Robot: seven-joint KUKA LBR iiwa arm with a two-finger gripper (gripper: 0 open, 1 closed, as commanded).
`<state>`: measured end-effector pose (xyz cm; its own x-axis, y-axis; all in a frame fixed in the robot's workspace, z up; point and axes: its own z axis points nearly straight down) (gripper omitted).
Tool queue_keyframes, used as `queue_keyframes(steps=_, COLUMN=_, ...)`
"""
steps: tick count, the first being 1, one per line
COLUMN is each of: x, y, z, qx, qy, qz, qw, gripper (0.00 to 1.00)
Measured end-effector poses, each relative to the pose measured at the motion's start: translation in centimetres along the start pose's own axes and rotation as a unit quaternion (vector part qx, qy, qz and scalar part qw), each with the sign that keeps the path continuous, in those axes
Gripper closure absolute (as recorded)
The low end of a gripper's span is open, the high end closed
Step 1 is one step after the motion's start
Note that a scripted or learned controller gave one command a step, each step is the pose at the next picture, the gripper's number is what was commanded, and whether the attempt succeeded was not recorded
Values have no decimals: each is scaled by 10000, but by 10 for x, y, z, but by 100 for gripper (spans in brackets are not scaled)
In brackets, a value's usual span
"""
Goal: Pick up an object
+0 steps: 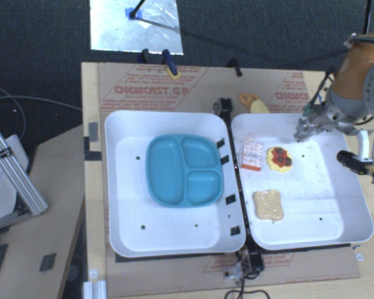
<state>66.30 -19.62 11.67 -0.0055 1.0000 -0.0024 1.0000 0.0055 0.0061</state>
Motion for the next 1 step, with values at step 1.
queue_keyframes(steps=1, x=5, y=-22, z=30, qx=-10, qy=2, qz=21, qw=10000, gripper=0)
